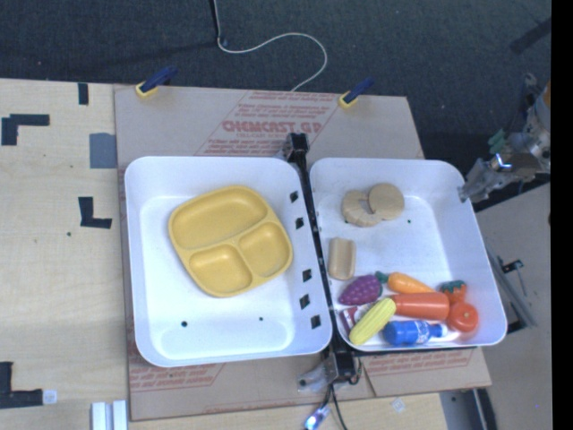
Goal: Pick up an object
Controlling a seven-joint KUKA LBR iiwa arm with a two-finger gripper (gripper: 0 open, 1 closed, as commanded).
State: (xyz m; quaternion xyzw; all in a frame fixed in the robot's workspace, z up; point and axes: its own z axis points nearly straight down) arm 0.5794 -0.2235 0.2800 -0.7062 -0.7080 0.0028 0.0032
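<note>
Orange carrot (410, 284) lies in the right bin (448, 173), well apart from the arm; jaws' state unclear.

Soft even light, slight blur

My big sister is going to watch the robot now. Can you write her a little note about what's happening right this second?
End effector: at the right bin's upper right rim, nothing seen in it; too small to tell how it is set.
Right bin: two round tan cookies near the top, a tan bread piece by the divider, and toy food heaped along the bottom: purple grapes, corn, carrot, a red-orange piece, tomato, blue bottle.
Left bin: a yellow divided plate.
Done: nothing picked up yet.
Left: grab one object and lift it.
</note>
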